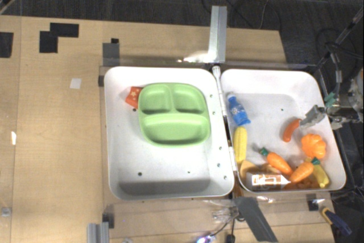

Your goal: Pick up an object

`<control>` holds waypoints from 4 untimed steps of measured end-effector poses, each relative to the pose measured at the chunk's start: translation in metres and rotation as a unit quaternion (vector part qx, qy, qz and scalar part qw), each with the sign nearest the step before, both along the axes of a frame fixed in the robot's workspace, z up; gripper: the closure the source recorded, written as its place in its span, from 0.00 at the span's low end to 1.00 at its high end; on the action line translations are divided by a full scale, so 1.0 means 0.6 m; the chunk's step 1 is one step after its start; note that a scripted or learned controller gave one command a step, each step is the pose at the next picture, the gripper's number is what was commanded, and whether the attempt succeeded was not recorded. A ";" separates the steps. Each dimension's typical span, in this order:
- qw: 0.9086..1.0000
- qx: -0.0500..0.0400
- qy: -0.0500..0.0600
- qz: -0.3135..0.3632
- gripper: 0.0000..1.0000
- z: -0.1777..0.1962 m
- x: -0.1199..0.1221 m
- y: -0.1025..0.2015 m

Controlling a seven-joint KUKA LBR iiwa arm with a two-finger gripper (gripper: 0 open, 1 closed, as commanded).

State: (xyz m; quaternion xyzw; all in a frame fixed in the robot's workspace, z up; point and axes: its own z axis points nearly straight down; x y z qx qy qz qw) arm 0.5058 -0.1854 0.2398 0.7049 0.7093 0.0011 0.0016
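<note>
Grey metal fingers [314, 115], pale wrist block, thin dark cables

Bright, even overhead light (soft shadows), slightly blurry.

toys, R bin [273, 88] | carrots [275, 161] [302, 171], corn [240, 144], blue bottle [238, 110], sausage [290, 130], orange pepper [314, 145]

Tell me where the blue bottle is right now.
The blue bottle lies in the right bin, against its left wall, just above the corn.
</note>
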 end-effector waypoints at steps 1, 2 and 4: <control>0.999 0.000 -0.001 0.034 0.00 0.055 0.060 -0.023; 0.992 0.001 0.001 -0.128 0.00 -0.171 0.105 -0.003; 0.998 0.000 -0.004 -0.061 0.00 -0.251 0.060 -0.019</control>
